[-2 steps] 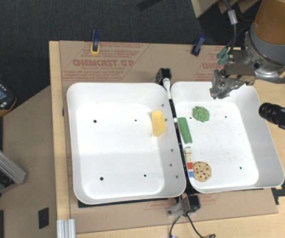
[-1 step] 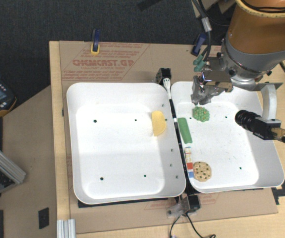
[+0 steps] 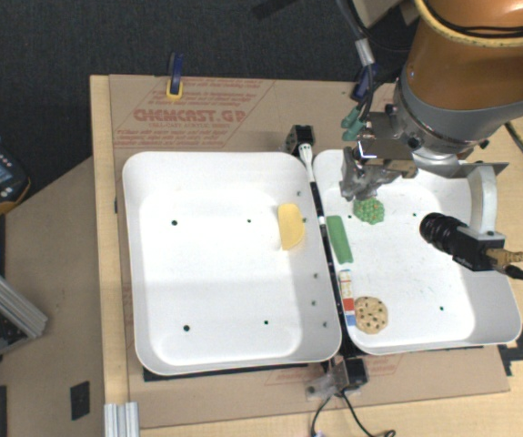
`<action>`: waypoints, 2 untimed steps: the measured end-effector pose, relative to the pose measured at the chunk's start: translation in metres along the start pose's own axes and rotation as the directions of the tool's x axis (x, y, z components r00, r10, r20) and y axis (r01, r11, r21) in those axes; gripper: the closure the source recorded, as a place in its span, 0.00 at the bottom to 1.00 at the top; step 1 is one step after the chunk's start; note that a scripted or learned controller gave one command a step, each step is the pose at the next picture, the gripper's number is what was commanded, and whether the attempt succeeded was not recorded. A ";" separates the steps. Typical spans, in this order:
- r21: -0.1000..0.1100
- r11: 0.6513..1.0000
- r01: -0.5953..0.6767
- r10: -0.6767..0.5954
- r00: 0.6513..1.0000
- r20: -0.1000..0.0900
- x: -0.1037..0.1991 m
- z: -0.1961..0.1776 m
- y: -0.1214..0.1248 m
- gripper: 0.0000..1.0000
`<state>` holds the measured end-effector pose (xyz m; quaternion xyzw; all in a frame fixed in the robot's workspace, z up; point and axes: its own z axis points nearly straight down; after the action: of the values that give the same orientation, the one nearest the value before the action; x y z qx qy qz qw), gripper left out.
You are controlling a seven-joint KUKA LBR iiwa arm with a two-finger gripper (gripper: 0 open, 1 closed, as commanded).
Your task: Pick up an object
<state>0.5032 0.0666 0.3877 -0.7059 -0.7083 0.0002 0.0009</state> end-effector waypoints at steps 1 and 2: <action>-0.004 1.000 0.001 -0.001 1.000 0.000 0.048 -0.001 0.003 1.00; 0.008 1.000 -0.002 0.002 1.000 0.002 0.056 0.057 -0.026 1.00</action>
<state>0.4773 0.1225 0.3312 -0.7067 -0.7075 0.0038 0.0028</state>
